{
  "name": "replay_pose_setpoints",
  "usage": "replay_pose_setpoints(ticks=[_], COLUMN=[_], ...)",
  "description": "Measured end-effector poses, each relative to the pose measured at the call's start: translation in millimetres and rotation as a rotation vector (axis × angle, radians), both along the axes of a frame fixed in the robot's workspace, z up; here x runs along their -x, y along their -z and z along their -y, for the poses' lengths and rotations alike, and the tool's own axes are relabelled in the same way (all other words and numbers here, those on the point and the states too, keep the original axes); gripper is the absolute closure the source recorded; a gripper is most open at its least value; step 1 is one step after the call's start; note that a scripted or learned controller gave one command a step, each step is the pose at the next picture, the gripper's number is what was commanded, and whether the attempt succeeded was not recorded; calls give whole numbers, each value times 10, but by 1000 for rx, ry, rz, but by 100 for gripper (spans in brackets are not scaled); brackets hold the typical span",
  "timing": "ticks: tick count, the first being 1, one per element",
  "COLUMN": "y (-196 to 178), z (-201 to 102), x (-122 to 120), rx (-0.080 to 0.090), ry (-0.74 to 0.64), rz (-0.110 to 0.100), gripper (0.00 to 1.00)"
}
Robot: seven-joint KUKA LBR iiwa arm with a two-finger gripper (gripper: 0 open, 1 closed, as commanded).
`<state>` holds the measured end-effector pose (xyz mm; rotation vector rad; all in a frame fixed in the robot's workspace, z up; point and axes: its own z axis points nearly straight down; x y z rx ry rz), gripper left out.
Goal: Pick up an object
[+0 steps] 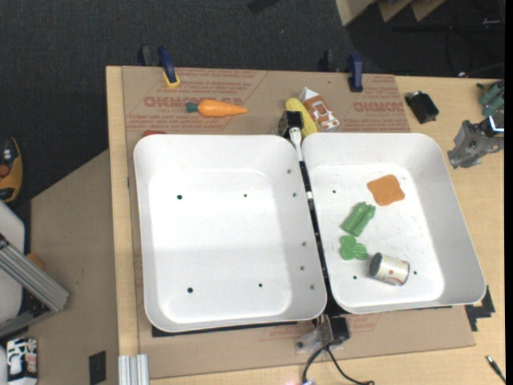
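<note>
Two white bins are seen side by side on the table. In the right bin (449, 215) three things are found. An orange pad (385, 189) lies flat towards the far side, right of the middle. A green toy (354, 229) lies near the bin's centre, stretched from the middle towards the near side. A small can (389, 269), silver with a dark end, lies on its side close to the near edge, just beside the green toy's near end; whether the two touch cannot be told.

The left bin (152, 215) is marked by four dark dots on its floor.

On the cardboard sheet (124, 119) at the table's far edge, a carrot (218, 109) is laid behind the left bin. A yellow and white packet (311, 113) is placed near the far end of the seam between the bins. Two blue clamps (168, 66) are fixed at the far edge, and a small black block (422, 107) lies towards the far right corner.

The gripper (474, 143) is seen at the table's right edge, outside the right bin and well apart from the things in it. Nothing is seen in its grasp; whether it is released or clenched cannot be told.
</note>
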<state>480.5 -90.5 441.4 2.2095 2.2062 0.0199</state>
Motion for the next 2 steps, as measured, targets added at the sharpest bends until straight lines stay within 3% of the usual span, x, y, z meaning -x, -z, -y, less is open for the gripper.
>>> replay_pose_setpoints(ticks=[1,2], y=[-1007,617], z=[-347,-292], x=[6,-364], rx=[-4,-5], ry=[-6,0], rz=[-6,-37], gripper=[100,100])
